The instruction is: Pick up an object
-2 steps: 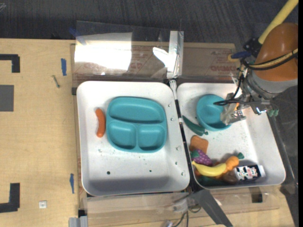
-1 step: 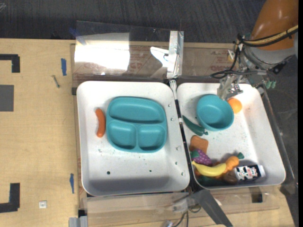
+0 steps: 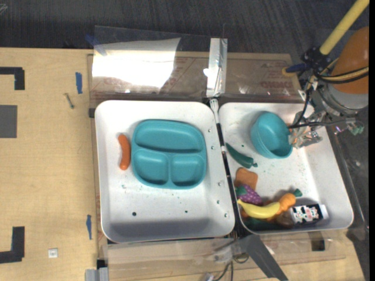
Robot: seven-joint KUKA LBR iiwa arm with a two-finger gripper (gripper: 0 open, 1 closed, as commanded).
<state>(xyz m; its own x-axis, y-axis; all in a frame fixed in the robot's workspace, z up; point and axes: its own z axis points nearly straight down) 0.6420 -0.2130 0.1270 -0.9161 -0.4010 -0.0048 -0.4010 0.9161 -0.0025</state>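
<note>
We start nearest, low in the right shallow white plastic bin (image 3: 337, 174): a yellow plastic banana (image 3: 258, 211), a purple toy grape bunch (image 3: 248, 193), an orange toy carrot (image 3: 286, 202) and a small black-and-white carton (image 3: 307, 213) lie heaped together, smooth and glossy. Above them sits a dark green toy pepper (image 3: 238, 154), long axis running 10 to 4 o'clock. Further up, a round teal plastic bowl (image 3: 271, 134), tipped on its side, lies just at 9 o'clock of the two-finger gripper (image 3: 302, 134), touching or nearly so. We cannot tell how the gripper is set. The left white bin (image 3: 111, 180) holds a teal three-compartment plate (image 3: 170, 153) and an orange toy sausage (image 3: 124, 151), well apart from the arm.
</note>
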